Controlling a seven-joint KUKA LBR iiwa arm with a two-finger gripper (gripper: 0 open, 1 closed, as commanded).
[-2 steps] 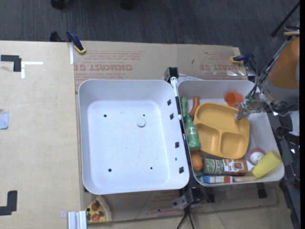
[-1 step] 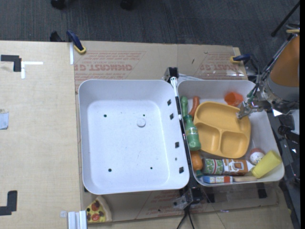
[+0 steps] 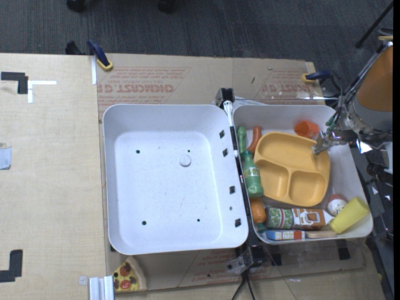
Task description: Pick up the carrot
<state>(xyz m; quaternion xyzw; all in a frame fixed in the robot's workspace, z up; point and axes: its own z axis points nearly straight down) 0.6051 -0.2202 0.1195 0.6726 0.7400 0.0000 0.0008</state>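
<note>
Yellow divided tray [image 3: 294,174] in right bin [image 3: 350,233] — green bottle [image 3: 251,175] beside it.

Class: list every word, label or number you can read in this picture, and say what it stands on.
Red print on the cardboard: upside down and blurred, cannot be read for sure.
Label on the carton: too small to read.
Label on the green bottle: too small to read.

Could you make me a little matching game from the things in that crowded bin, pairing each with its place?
Things:
1. carrot
2. green bottle
3. yellow divided tray
4. yellow block

Places:
A. middle of the right bin
B. front right corner
C. far left, by the tray's back edge
D. along the left wall

Pairs: 1-C, 2-D, 3-A, 4-B
</note>
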